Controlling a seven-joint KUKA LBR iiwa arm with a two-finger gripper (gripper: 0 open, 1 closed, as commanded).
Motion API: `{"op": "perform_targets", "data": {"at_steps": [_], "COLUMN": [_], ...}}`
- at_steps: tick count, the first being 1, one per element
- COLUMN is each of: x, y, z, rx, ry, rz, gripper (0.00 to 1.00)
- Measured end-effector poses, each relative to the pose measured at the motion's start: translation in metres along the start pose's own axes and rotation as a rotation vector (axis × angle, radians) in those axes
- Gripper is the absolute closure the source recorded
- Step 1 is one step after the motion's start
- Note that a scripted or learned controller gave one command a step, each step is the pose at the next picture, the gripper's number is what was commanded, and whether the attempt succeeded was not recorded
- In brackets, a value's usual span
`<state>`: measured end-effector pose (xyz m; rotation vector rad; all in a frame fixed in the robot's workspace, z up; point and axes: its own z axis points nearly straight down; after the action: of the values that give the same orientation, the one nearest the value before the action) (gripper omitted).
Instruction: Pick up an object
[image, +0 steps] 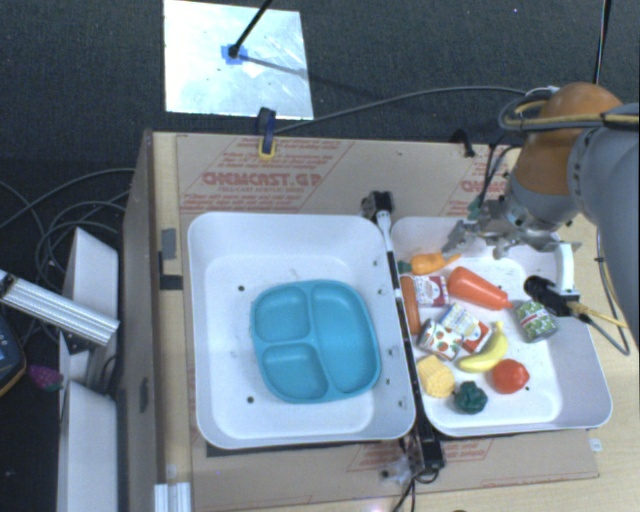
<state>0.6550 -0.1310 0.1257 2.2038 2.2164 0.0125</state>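
Observation:
My gripper hovers over the back of the right bin, fingers spread and nothing between them. Just below it lie an orange carrot and a small orange piece. Further forward are a red-and-white packet, a sausage, a small carton, a banana, a red tomato, a yellow piece, a green broccoli and a green can.
The left bin holds a blue divided plate. A raised divider runs between the two bins. The arm reaches in from the upper right. Cardboard lies behind the bins.

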Motion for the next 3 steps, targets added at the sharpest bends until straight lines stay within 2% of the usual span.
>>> {"op": "perform_targets", "data": {"at_steps": [1,2,3], "x": [0.026,0.021,0.039], "y": [-0.044,0.007,-0.029], "z": [0.034,0.042,0.034], "rx": [0.0,0.052,0.0], "ry": [-0.001,0.01,-0.001], "rz": [0.006,-0.003,0.006], "gripper": [0.0,0.0,0.0]}}
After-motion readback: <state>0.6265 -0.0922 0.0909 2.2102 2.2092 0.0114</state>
